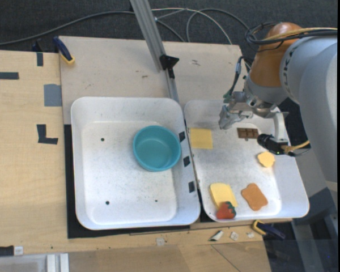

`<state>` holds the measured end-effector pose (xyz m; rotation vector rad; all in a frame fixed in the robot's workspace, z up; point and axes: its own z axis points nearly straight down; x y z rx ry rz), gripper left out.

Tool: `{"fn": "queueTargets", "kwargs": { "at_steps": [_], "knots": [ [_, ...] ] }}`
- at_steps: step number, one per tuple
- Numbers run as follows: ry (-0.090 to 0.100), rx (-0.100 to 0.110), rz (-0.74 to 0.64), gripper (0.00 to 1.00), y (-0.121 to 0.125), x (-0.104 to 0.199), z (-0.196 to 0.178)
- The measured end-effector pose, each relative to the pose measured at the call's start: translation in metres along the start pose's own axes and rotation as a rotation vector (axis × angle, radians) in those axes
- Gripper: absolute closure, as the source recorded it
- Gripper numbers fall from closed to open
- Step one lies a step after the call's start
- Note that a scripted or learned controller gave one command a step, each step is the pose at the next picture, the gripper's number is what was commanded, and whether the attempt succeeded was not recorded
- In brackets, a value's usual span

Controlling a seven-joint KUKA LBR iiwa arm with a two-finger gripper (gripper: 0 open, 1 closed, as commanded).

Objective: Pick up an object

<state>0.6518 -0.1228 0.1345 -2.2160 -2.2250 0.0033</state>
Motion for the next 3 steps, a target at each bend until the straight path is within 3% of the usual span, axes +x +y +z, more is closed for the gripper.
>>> {"fn": "queueTargets", "kwargs": {
  "at_steps": [2,3],
  "knots": [
    [0.000,-0.005,0.002,1.00,-0.001,0.009,-0.077],
    [0.003,-0.002,-0.003,1.00,-0.007,0.073,-0.083]
  ]
}}
